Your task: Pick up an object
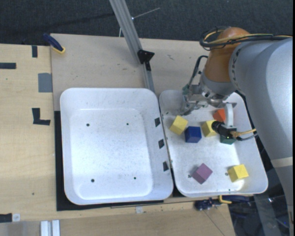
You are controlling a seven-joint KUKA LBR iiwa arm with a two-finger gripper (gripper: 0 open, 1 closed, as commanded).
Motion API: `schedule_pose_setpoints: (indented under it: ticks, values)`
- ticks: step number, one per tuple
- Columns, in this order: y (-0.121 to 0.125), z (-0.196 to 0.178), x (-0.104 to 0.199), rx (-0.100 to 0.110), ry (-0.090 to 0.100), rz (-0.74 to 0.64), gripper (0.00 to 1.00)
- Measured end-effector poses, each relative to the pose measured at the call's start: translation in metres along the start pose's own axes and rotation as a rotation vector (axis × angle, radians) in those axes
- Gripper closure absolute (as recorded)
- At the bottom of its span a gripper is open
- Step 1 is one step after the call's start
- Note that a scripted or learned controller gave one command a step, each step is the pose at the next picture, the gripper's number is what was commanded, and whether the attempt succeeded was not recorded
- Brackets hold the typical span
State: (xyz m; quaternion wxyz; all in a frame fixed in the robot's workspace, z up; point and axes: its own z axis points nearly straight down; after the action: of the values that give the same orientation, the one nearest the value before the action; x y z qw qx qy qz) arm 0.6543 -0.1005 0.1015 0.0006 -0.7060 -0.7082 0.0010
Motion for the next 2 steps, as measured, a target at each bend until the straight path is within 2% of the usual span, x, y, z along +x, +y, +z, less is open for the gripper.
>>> schedule_pose_setpoints:
  ticks: [1,2]
  values:
    - [-0.003,-0.052,-0.009,-0.005,0.000,0.002,1.00]
    - [-0.002,-0.116,-0.005,-0.007,0.000,0.001,1.00]
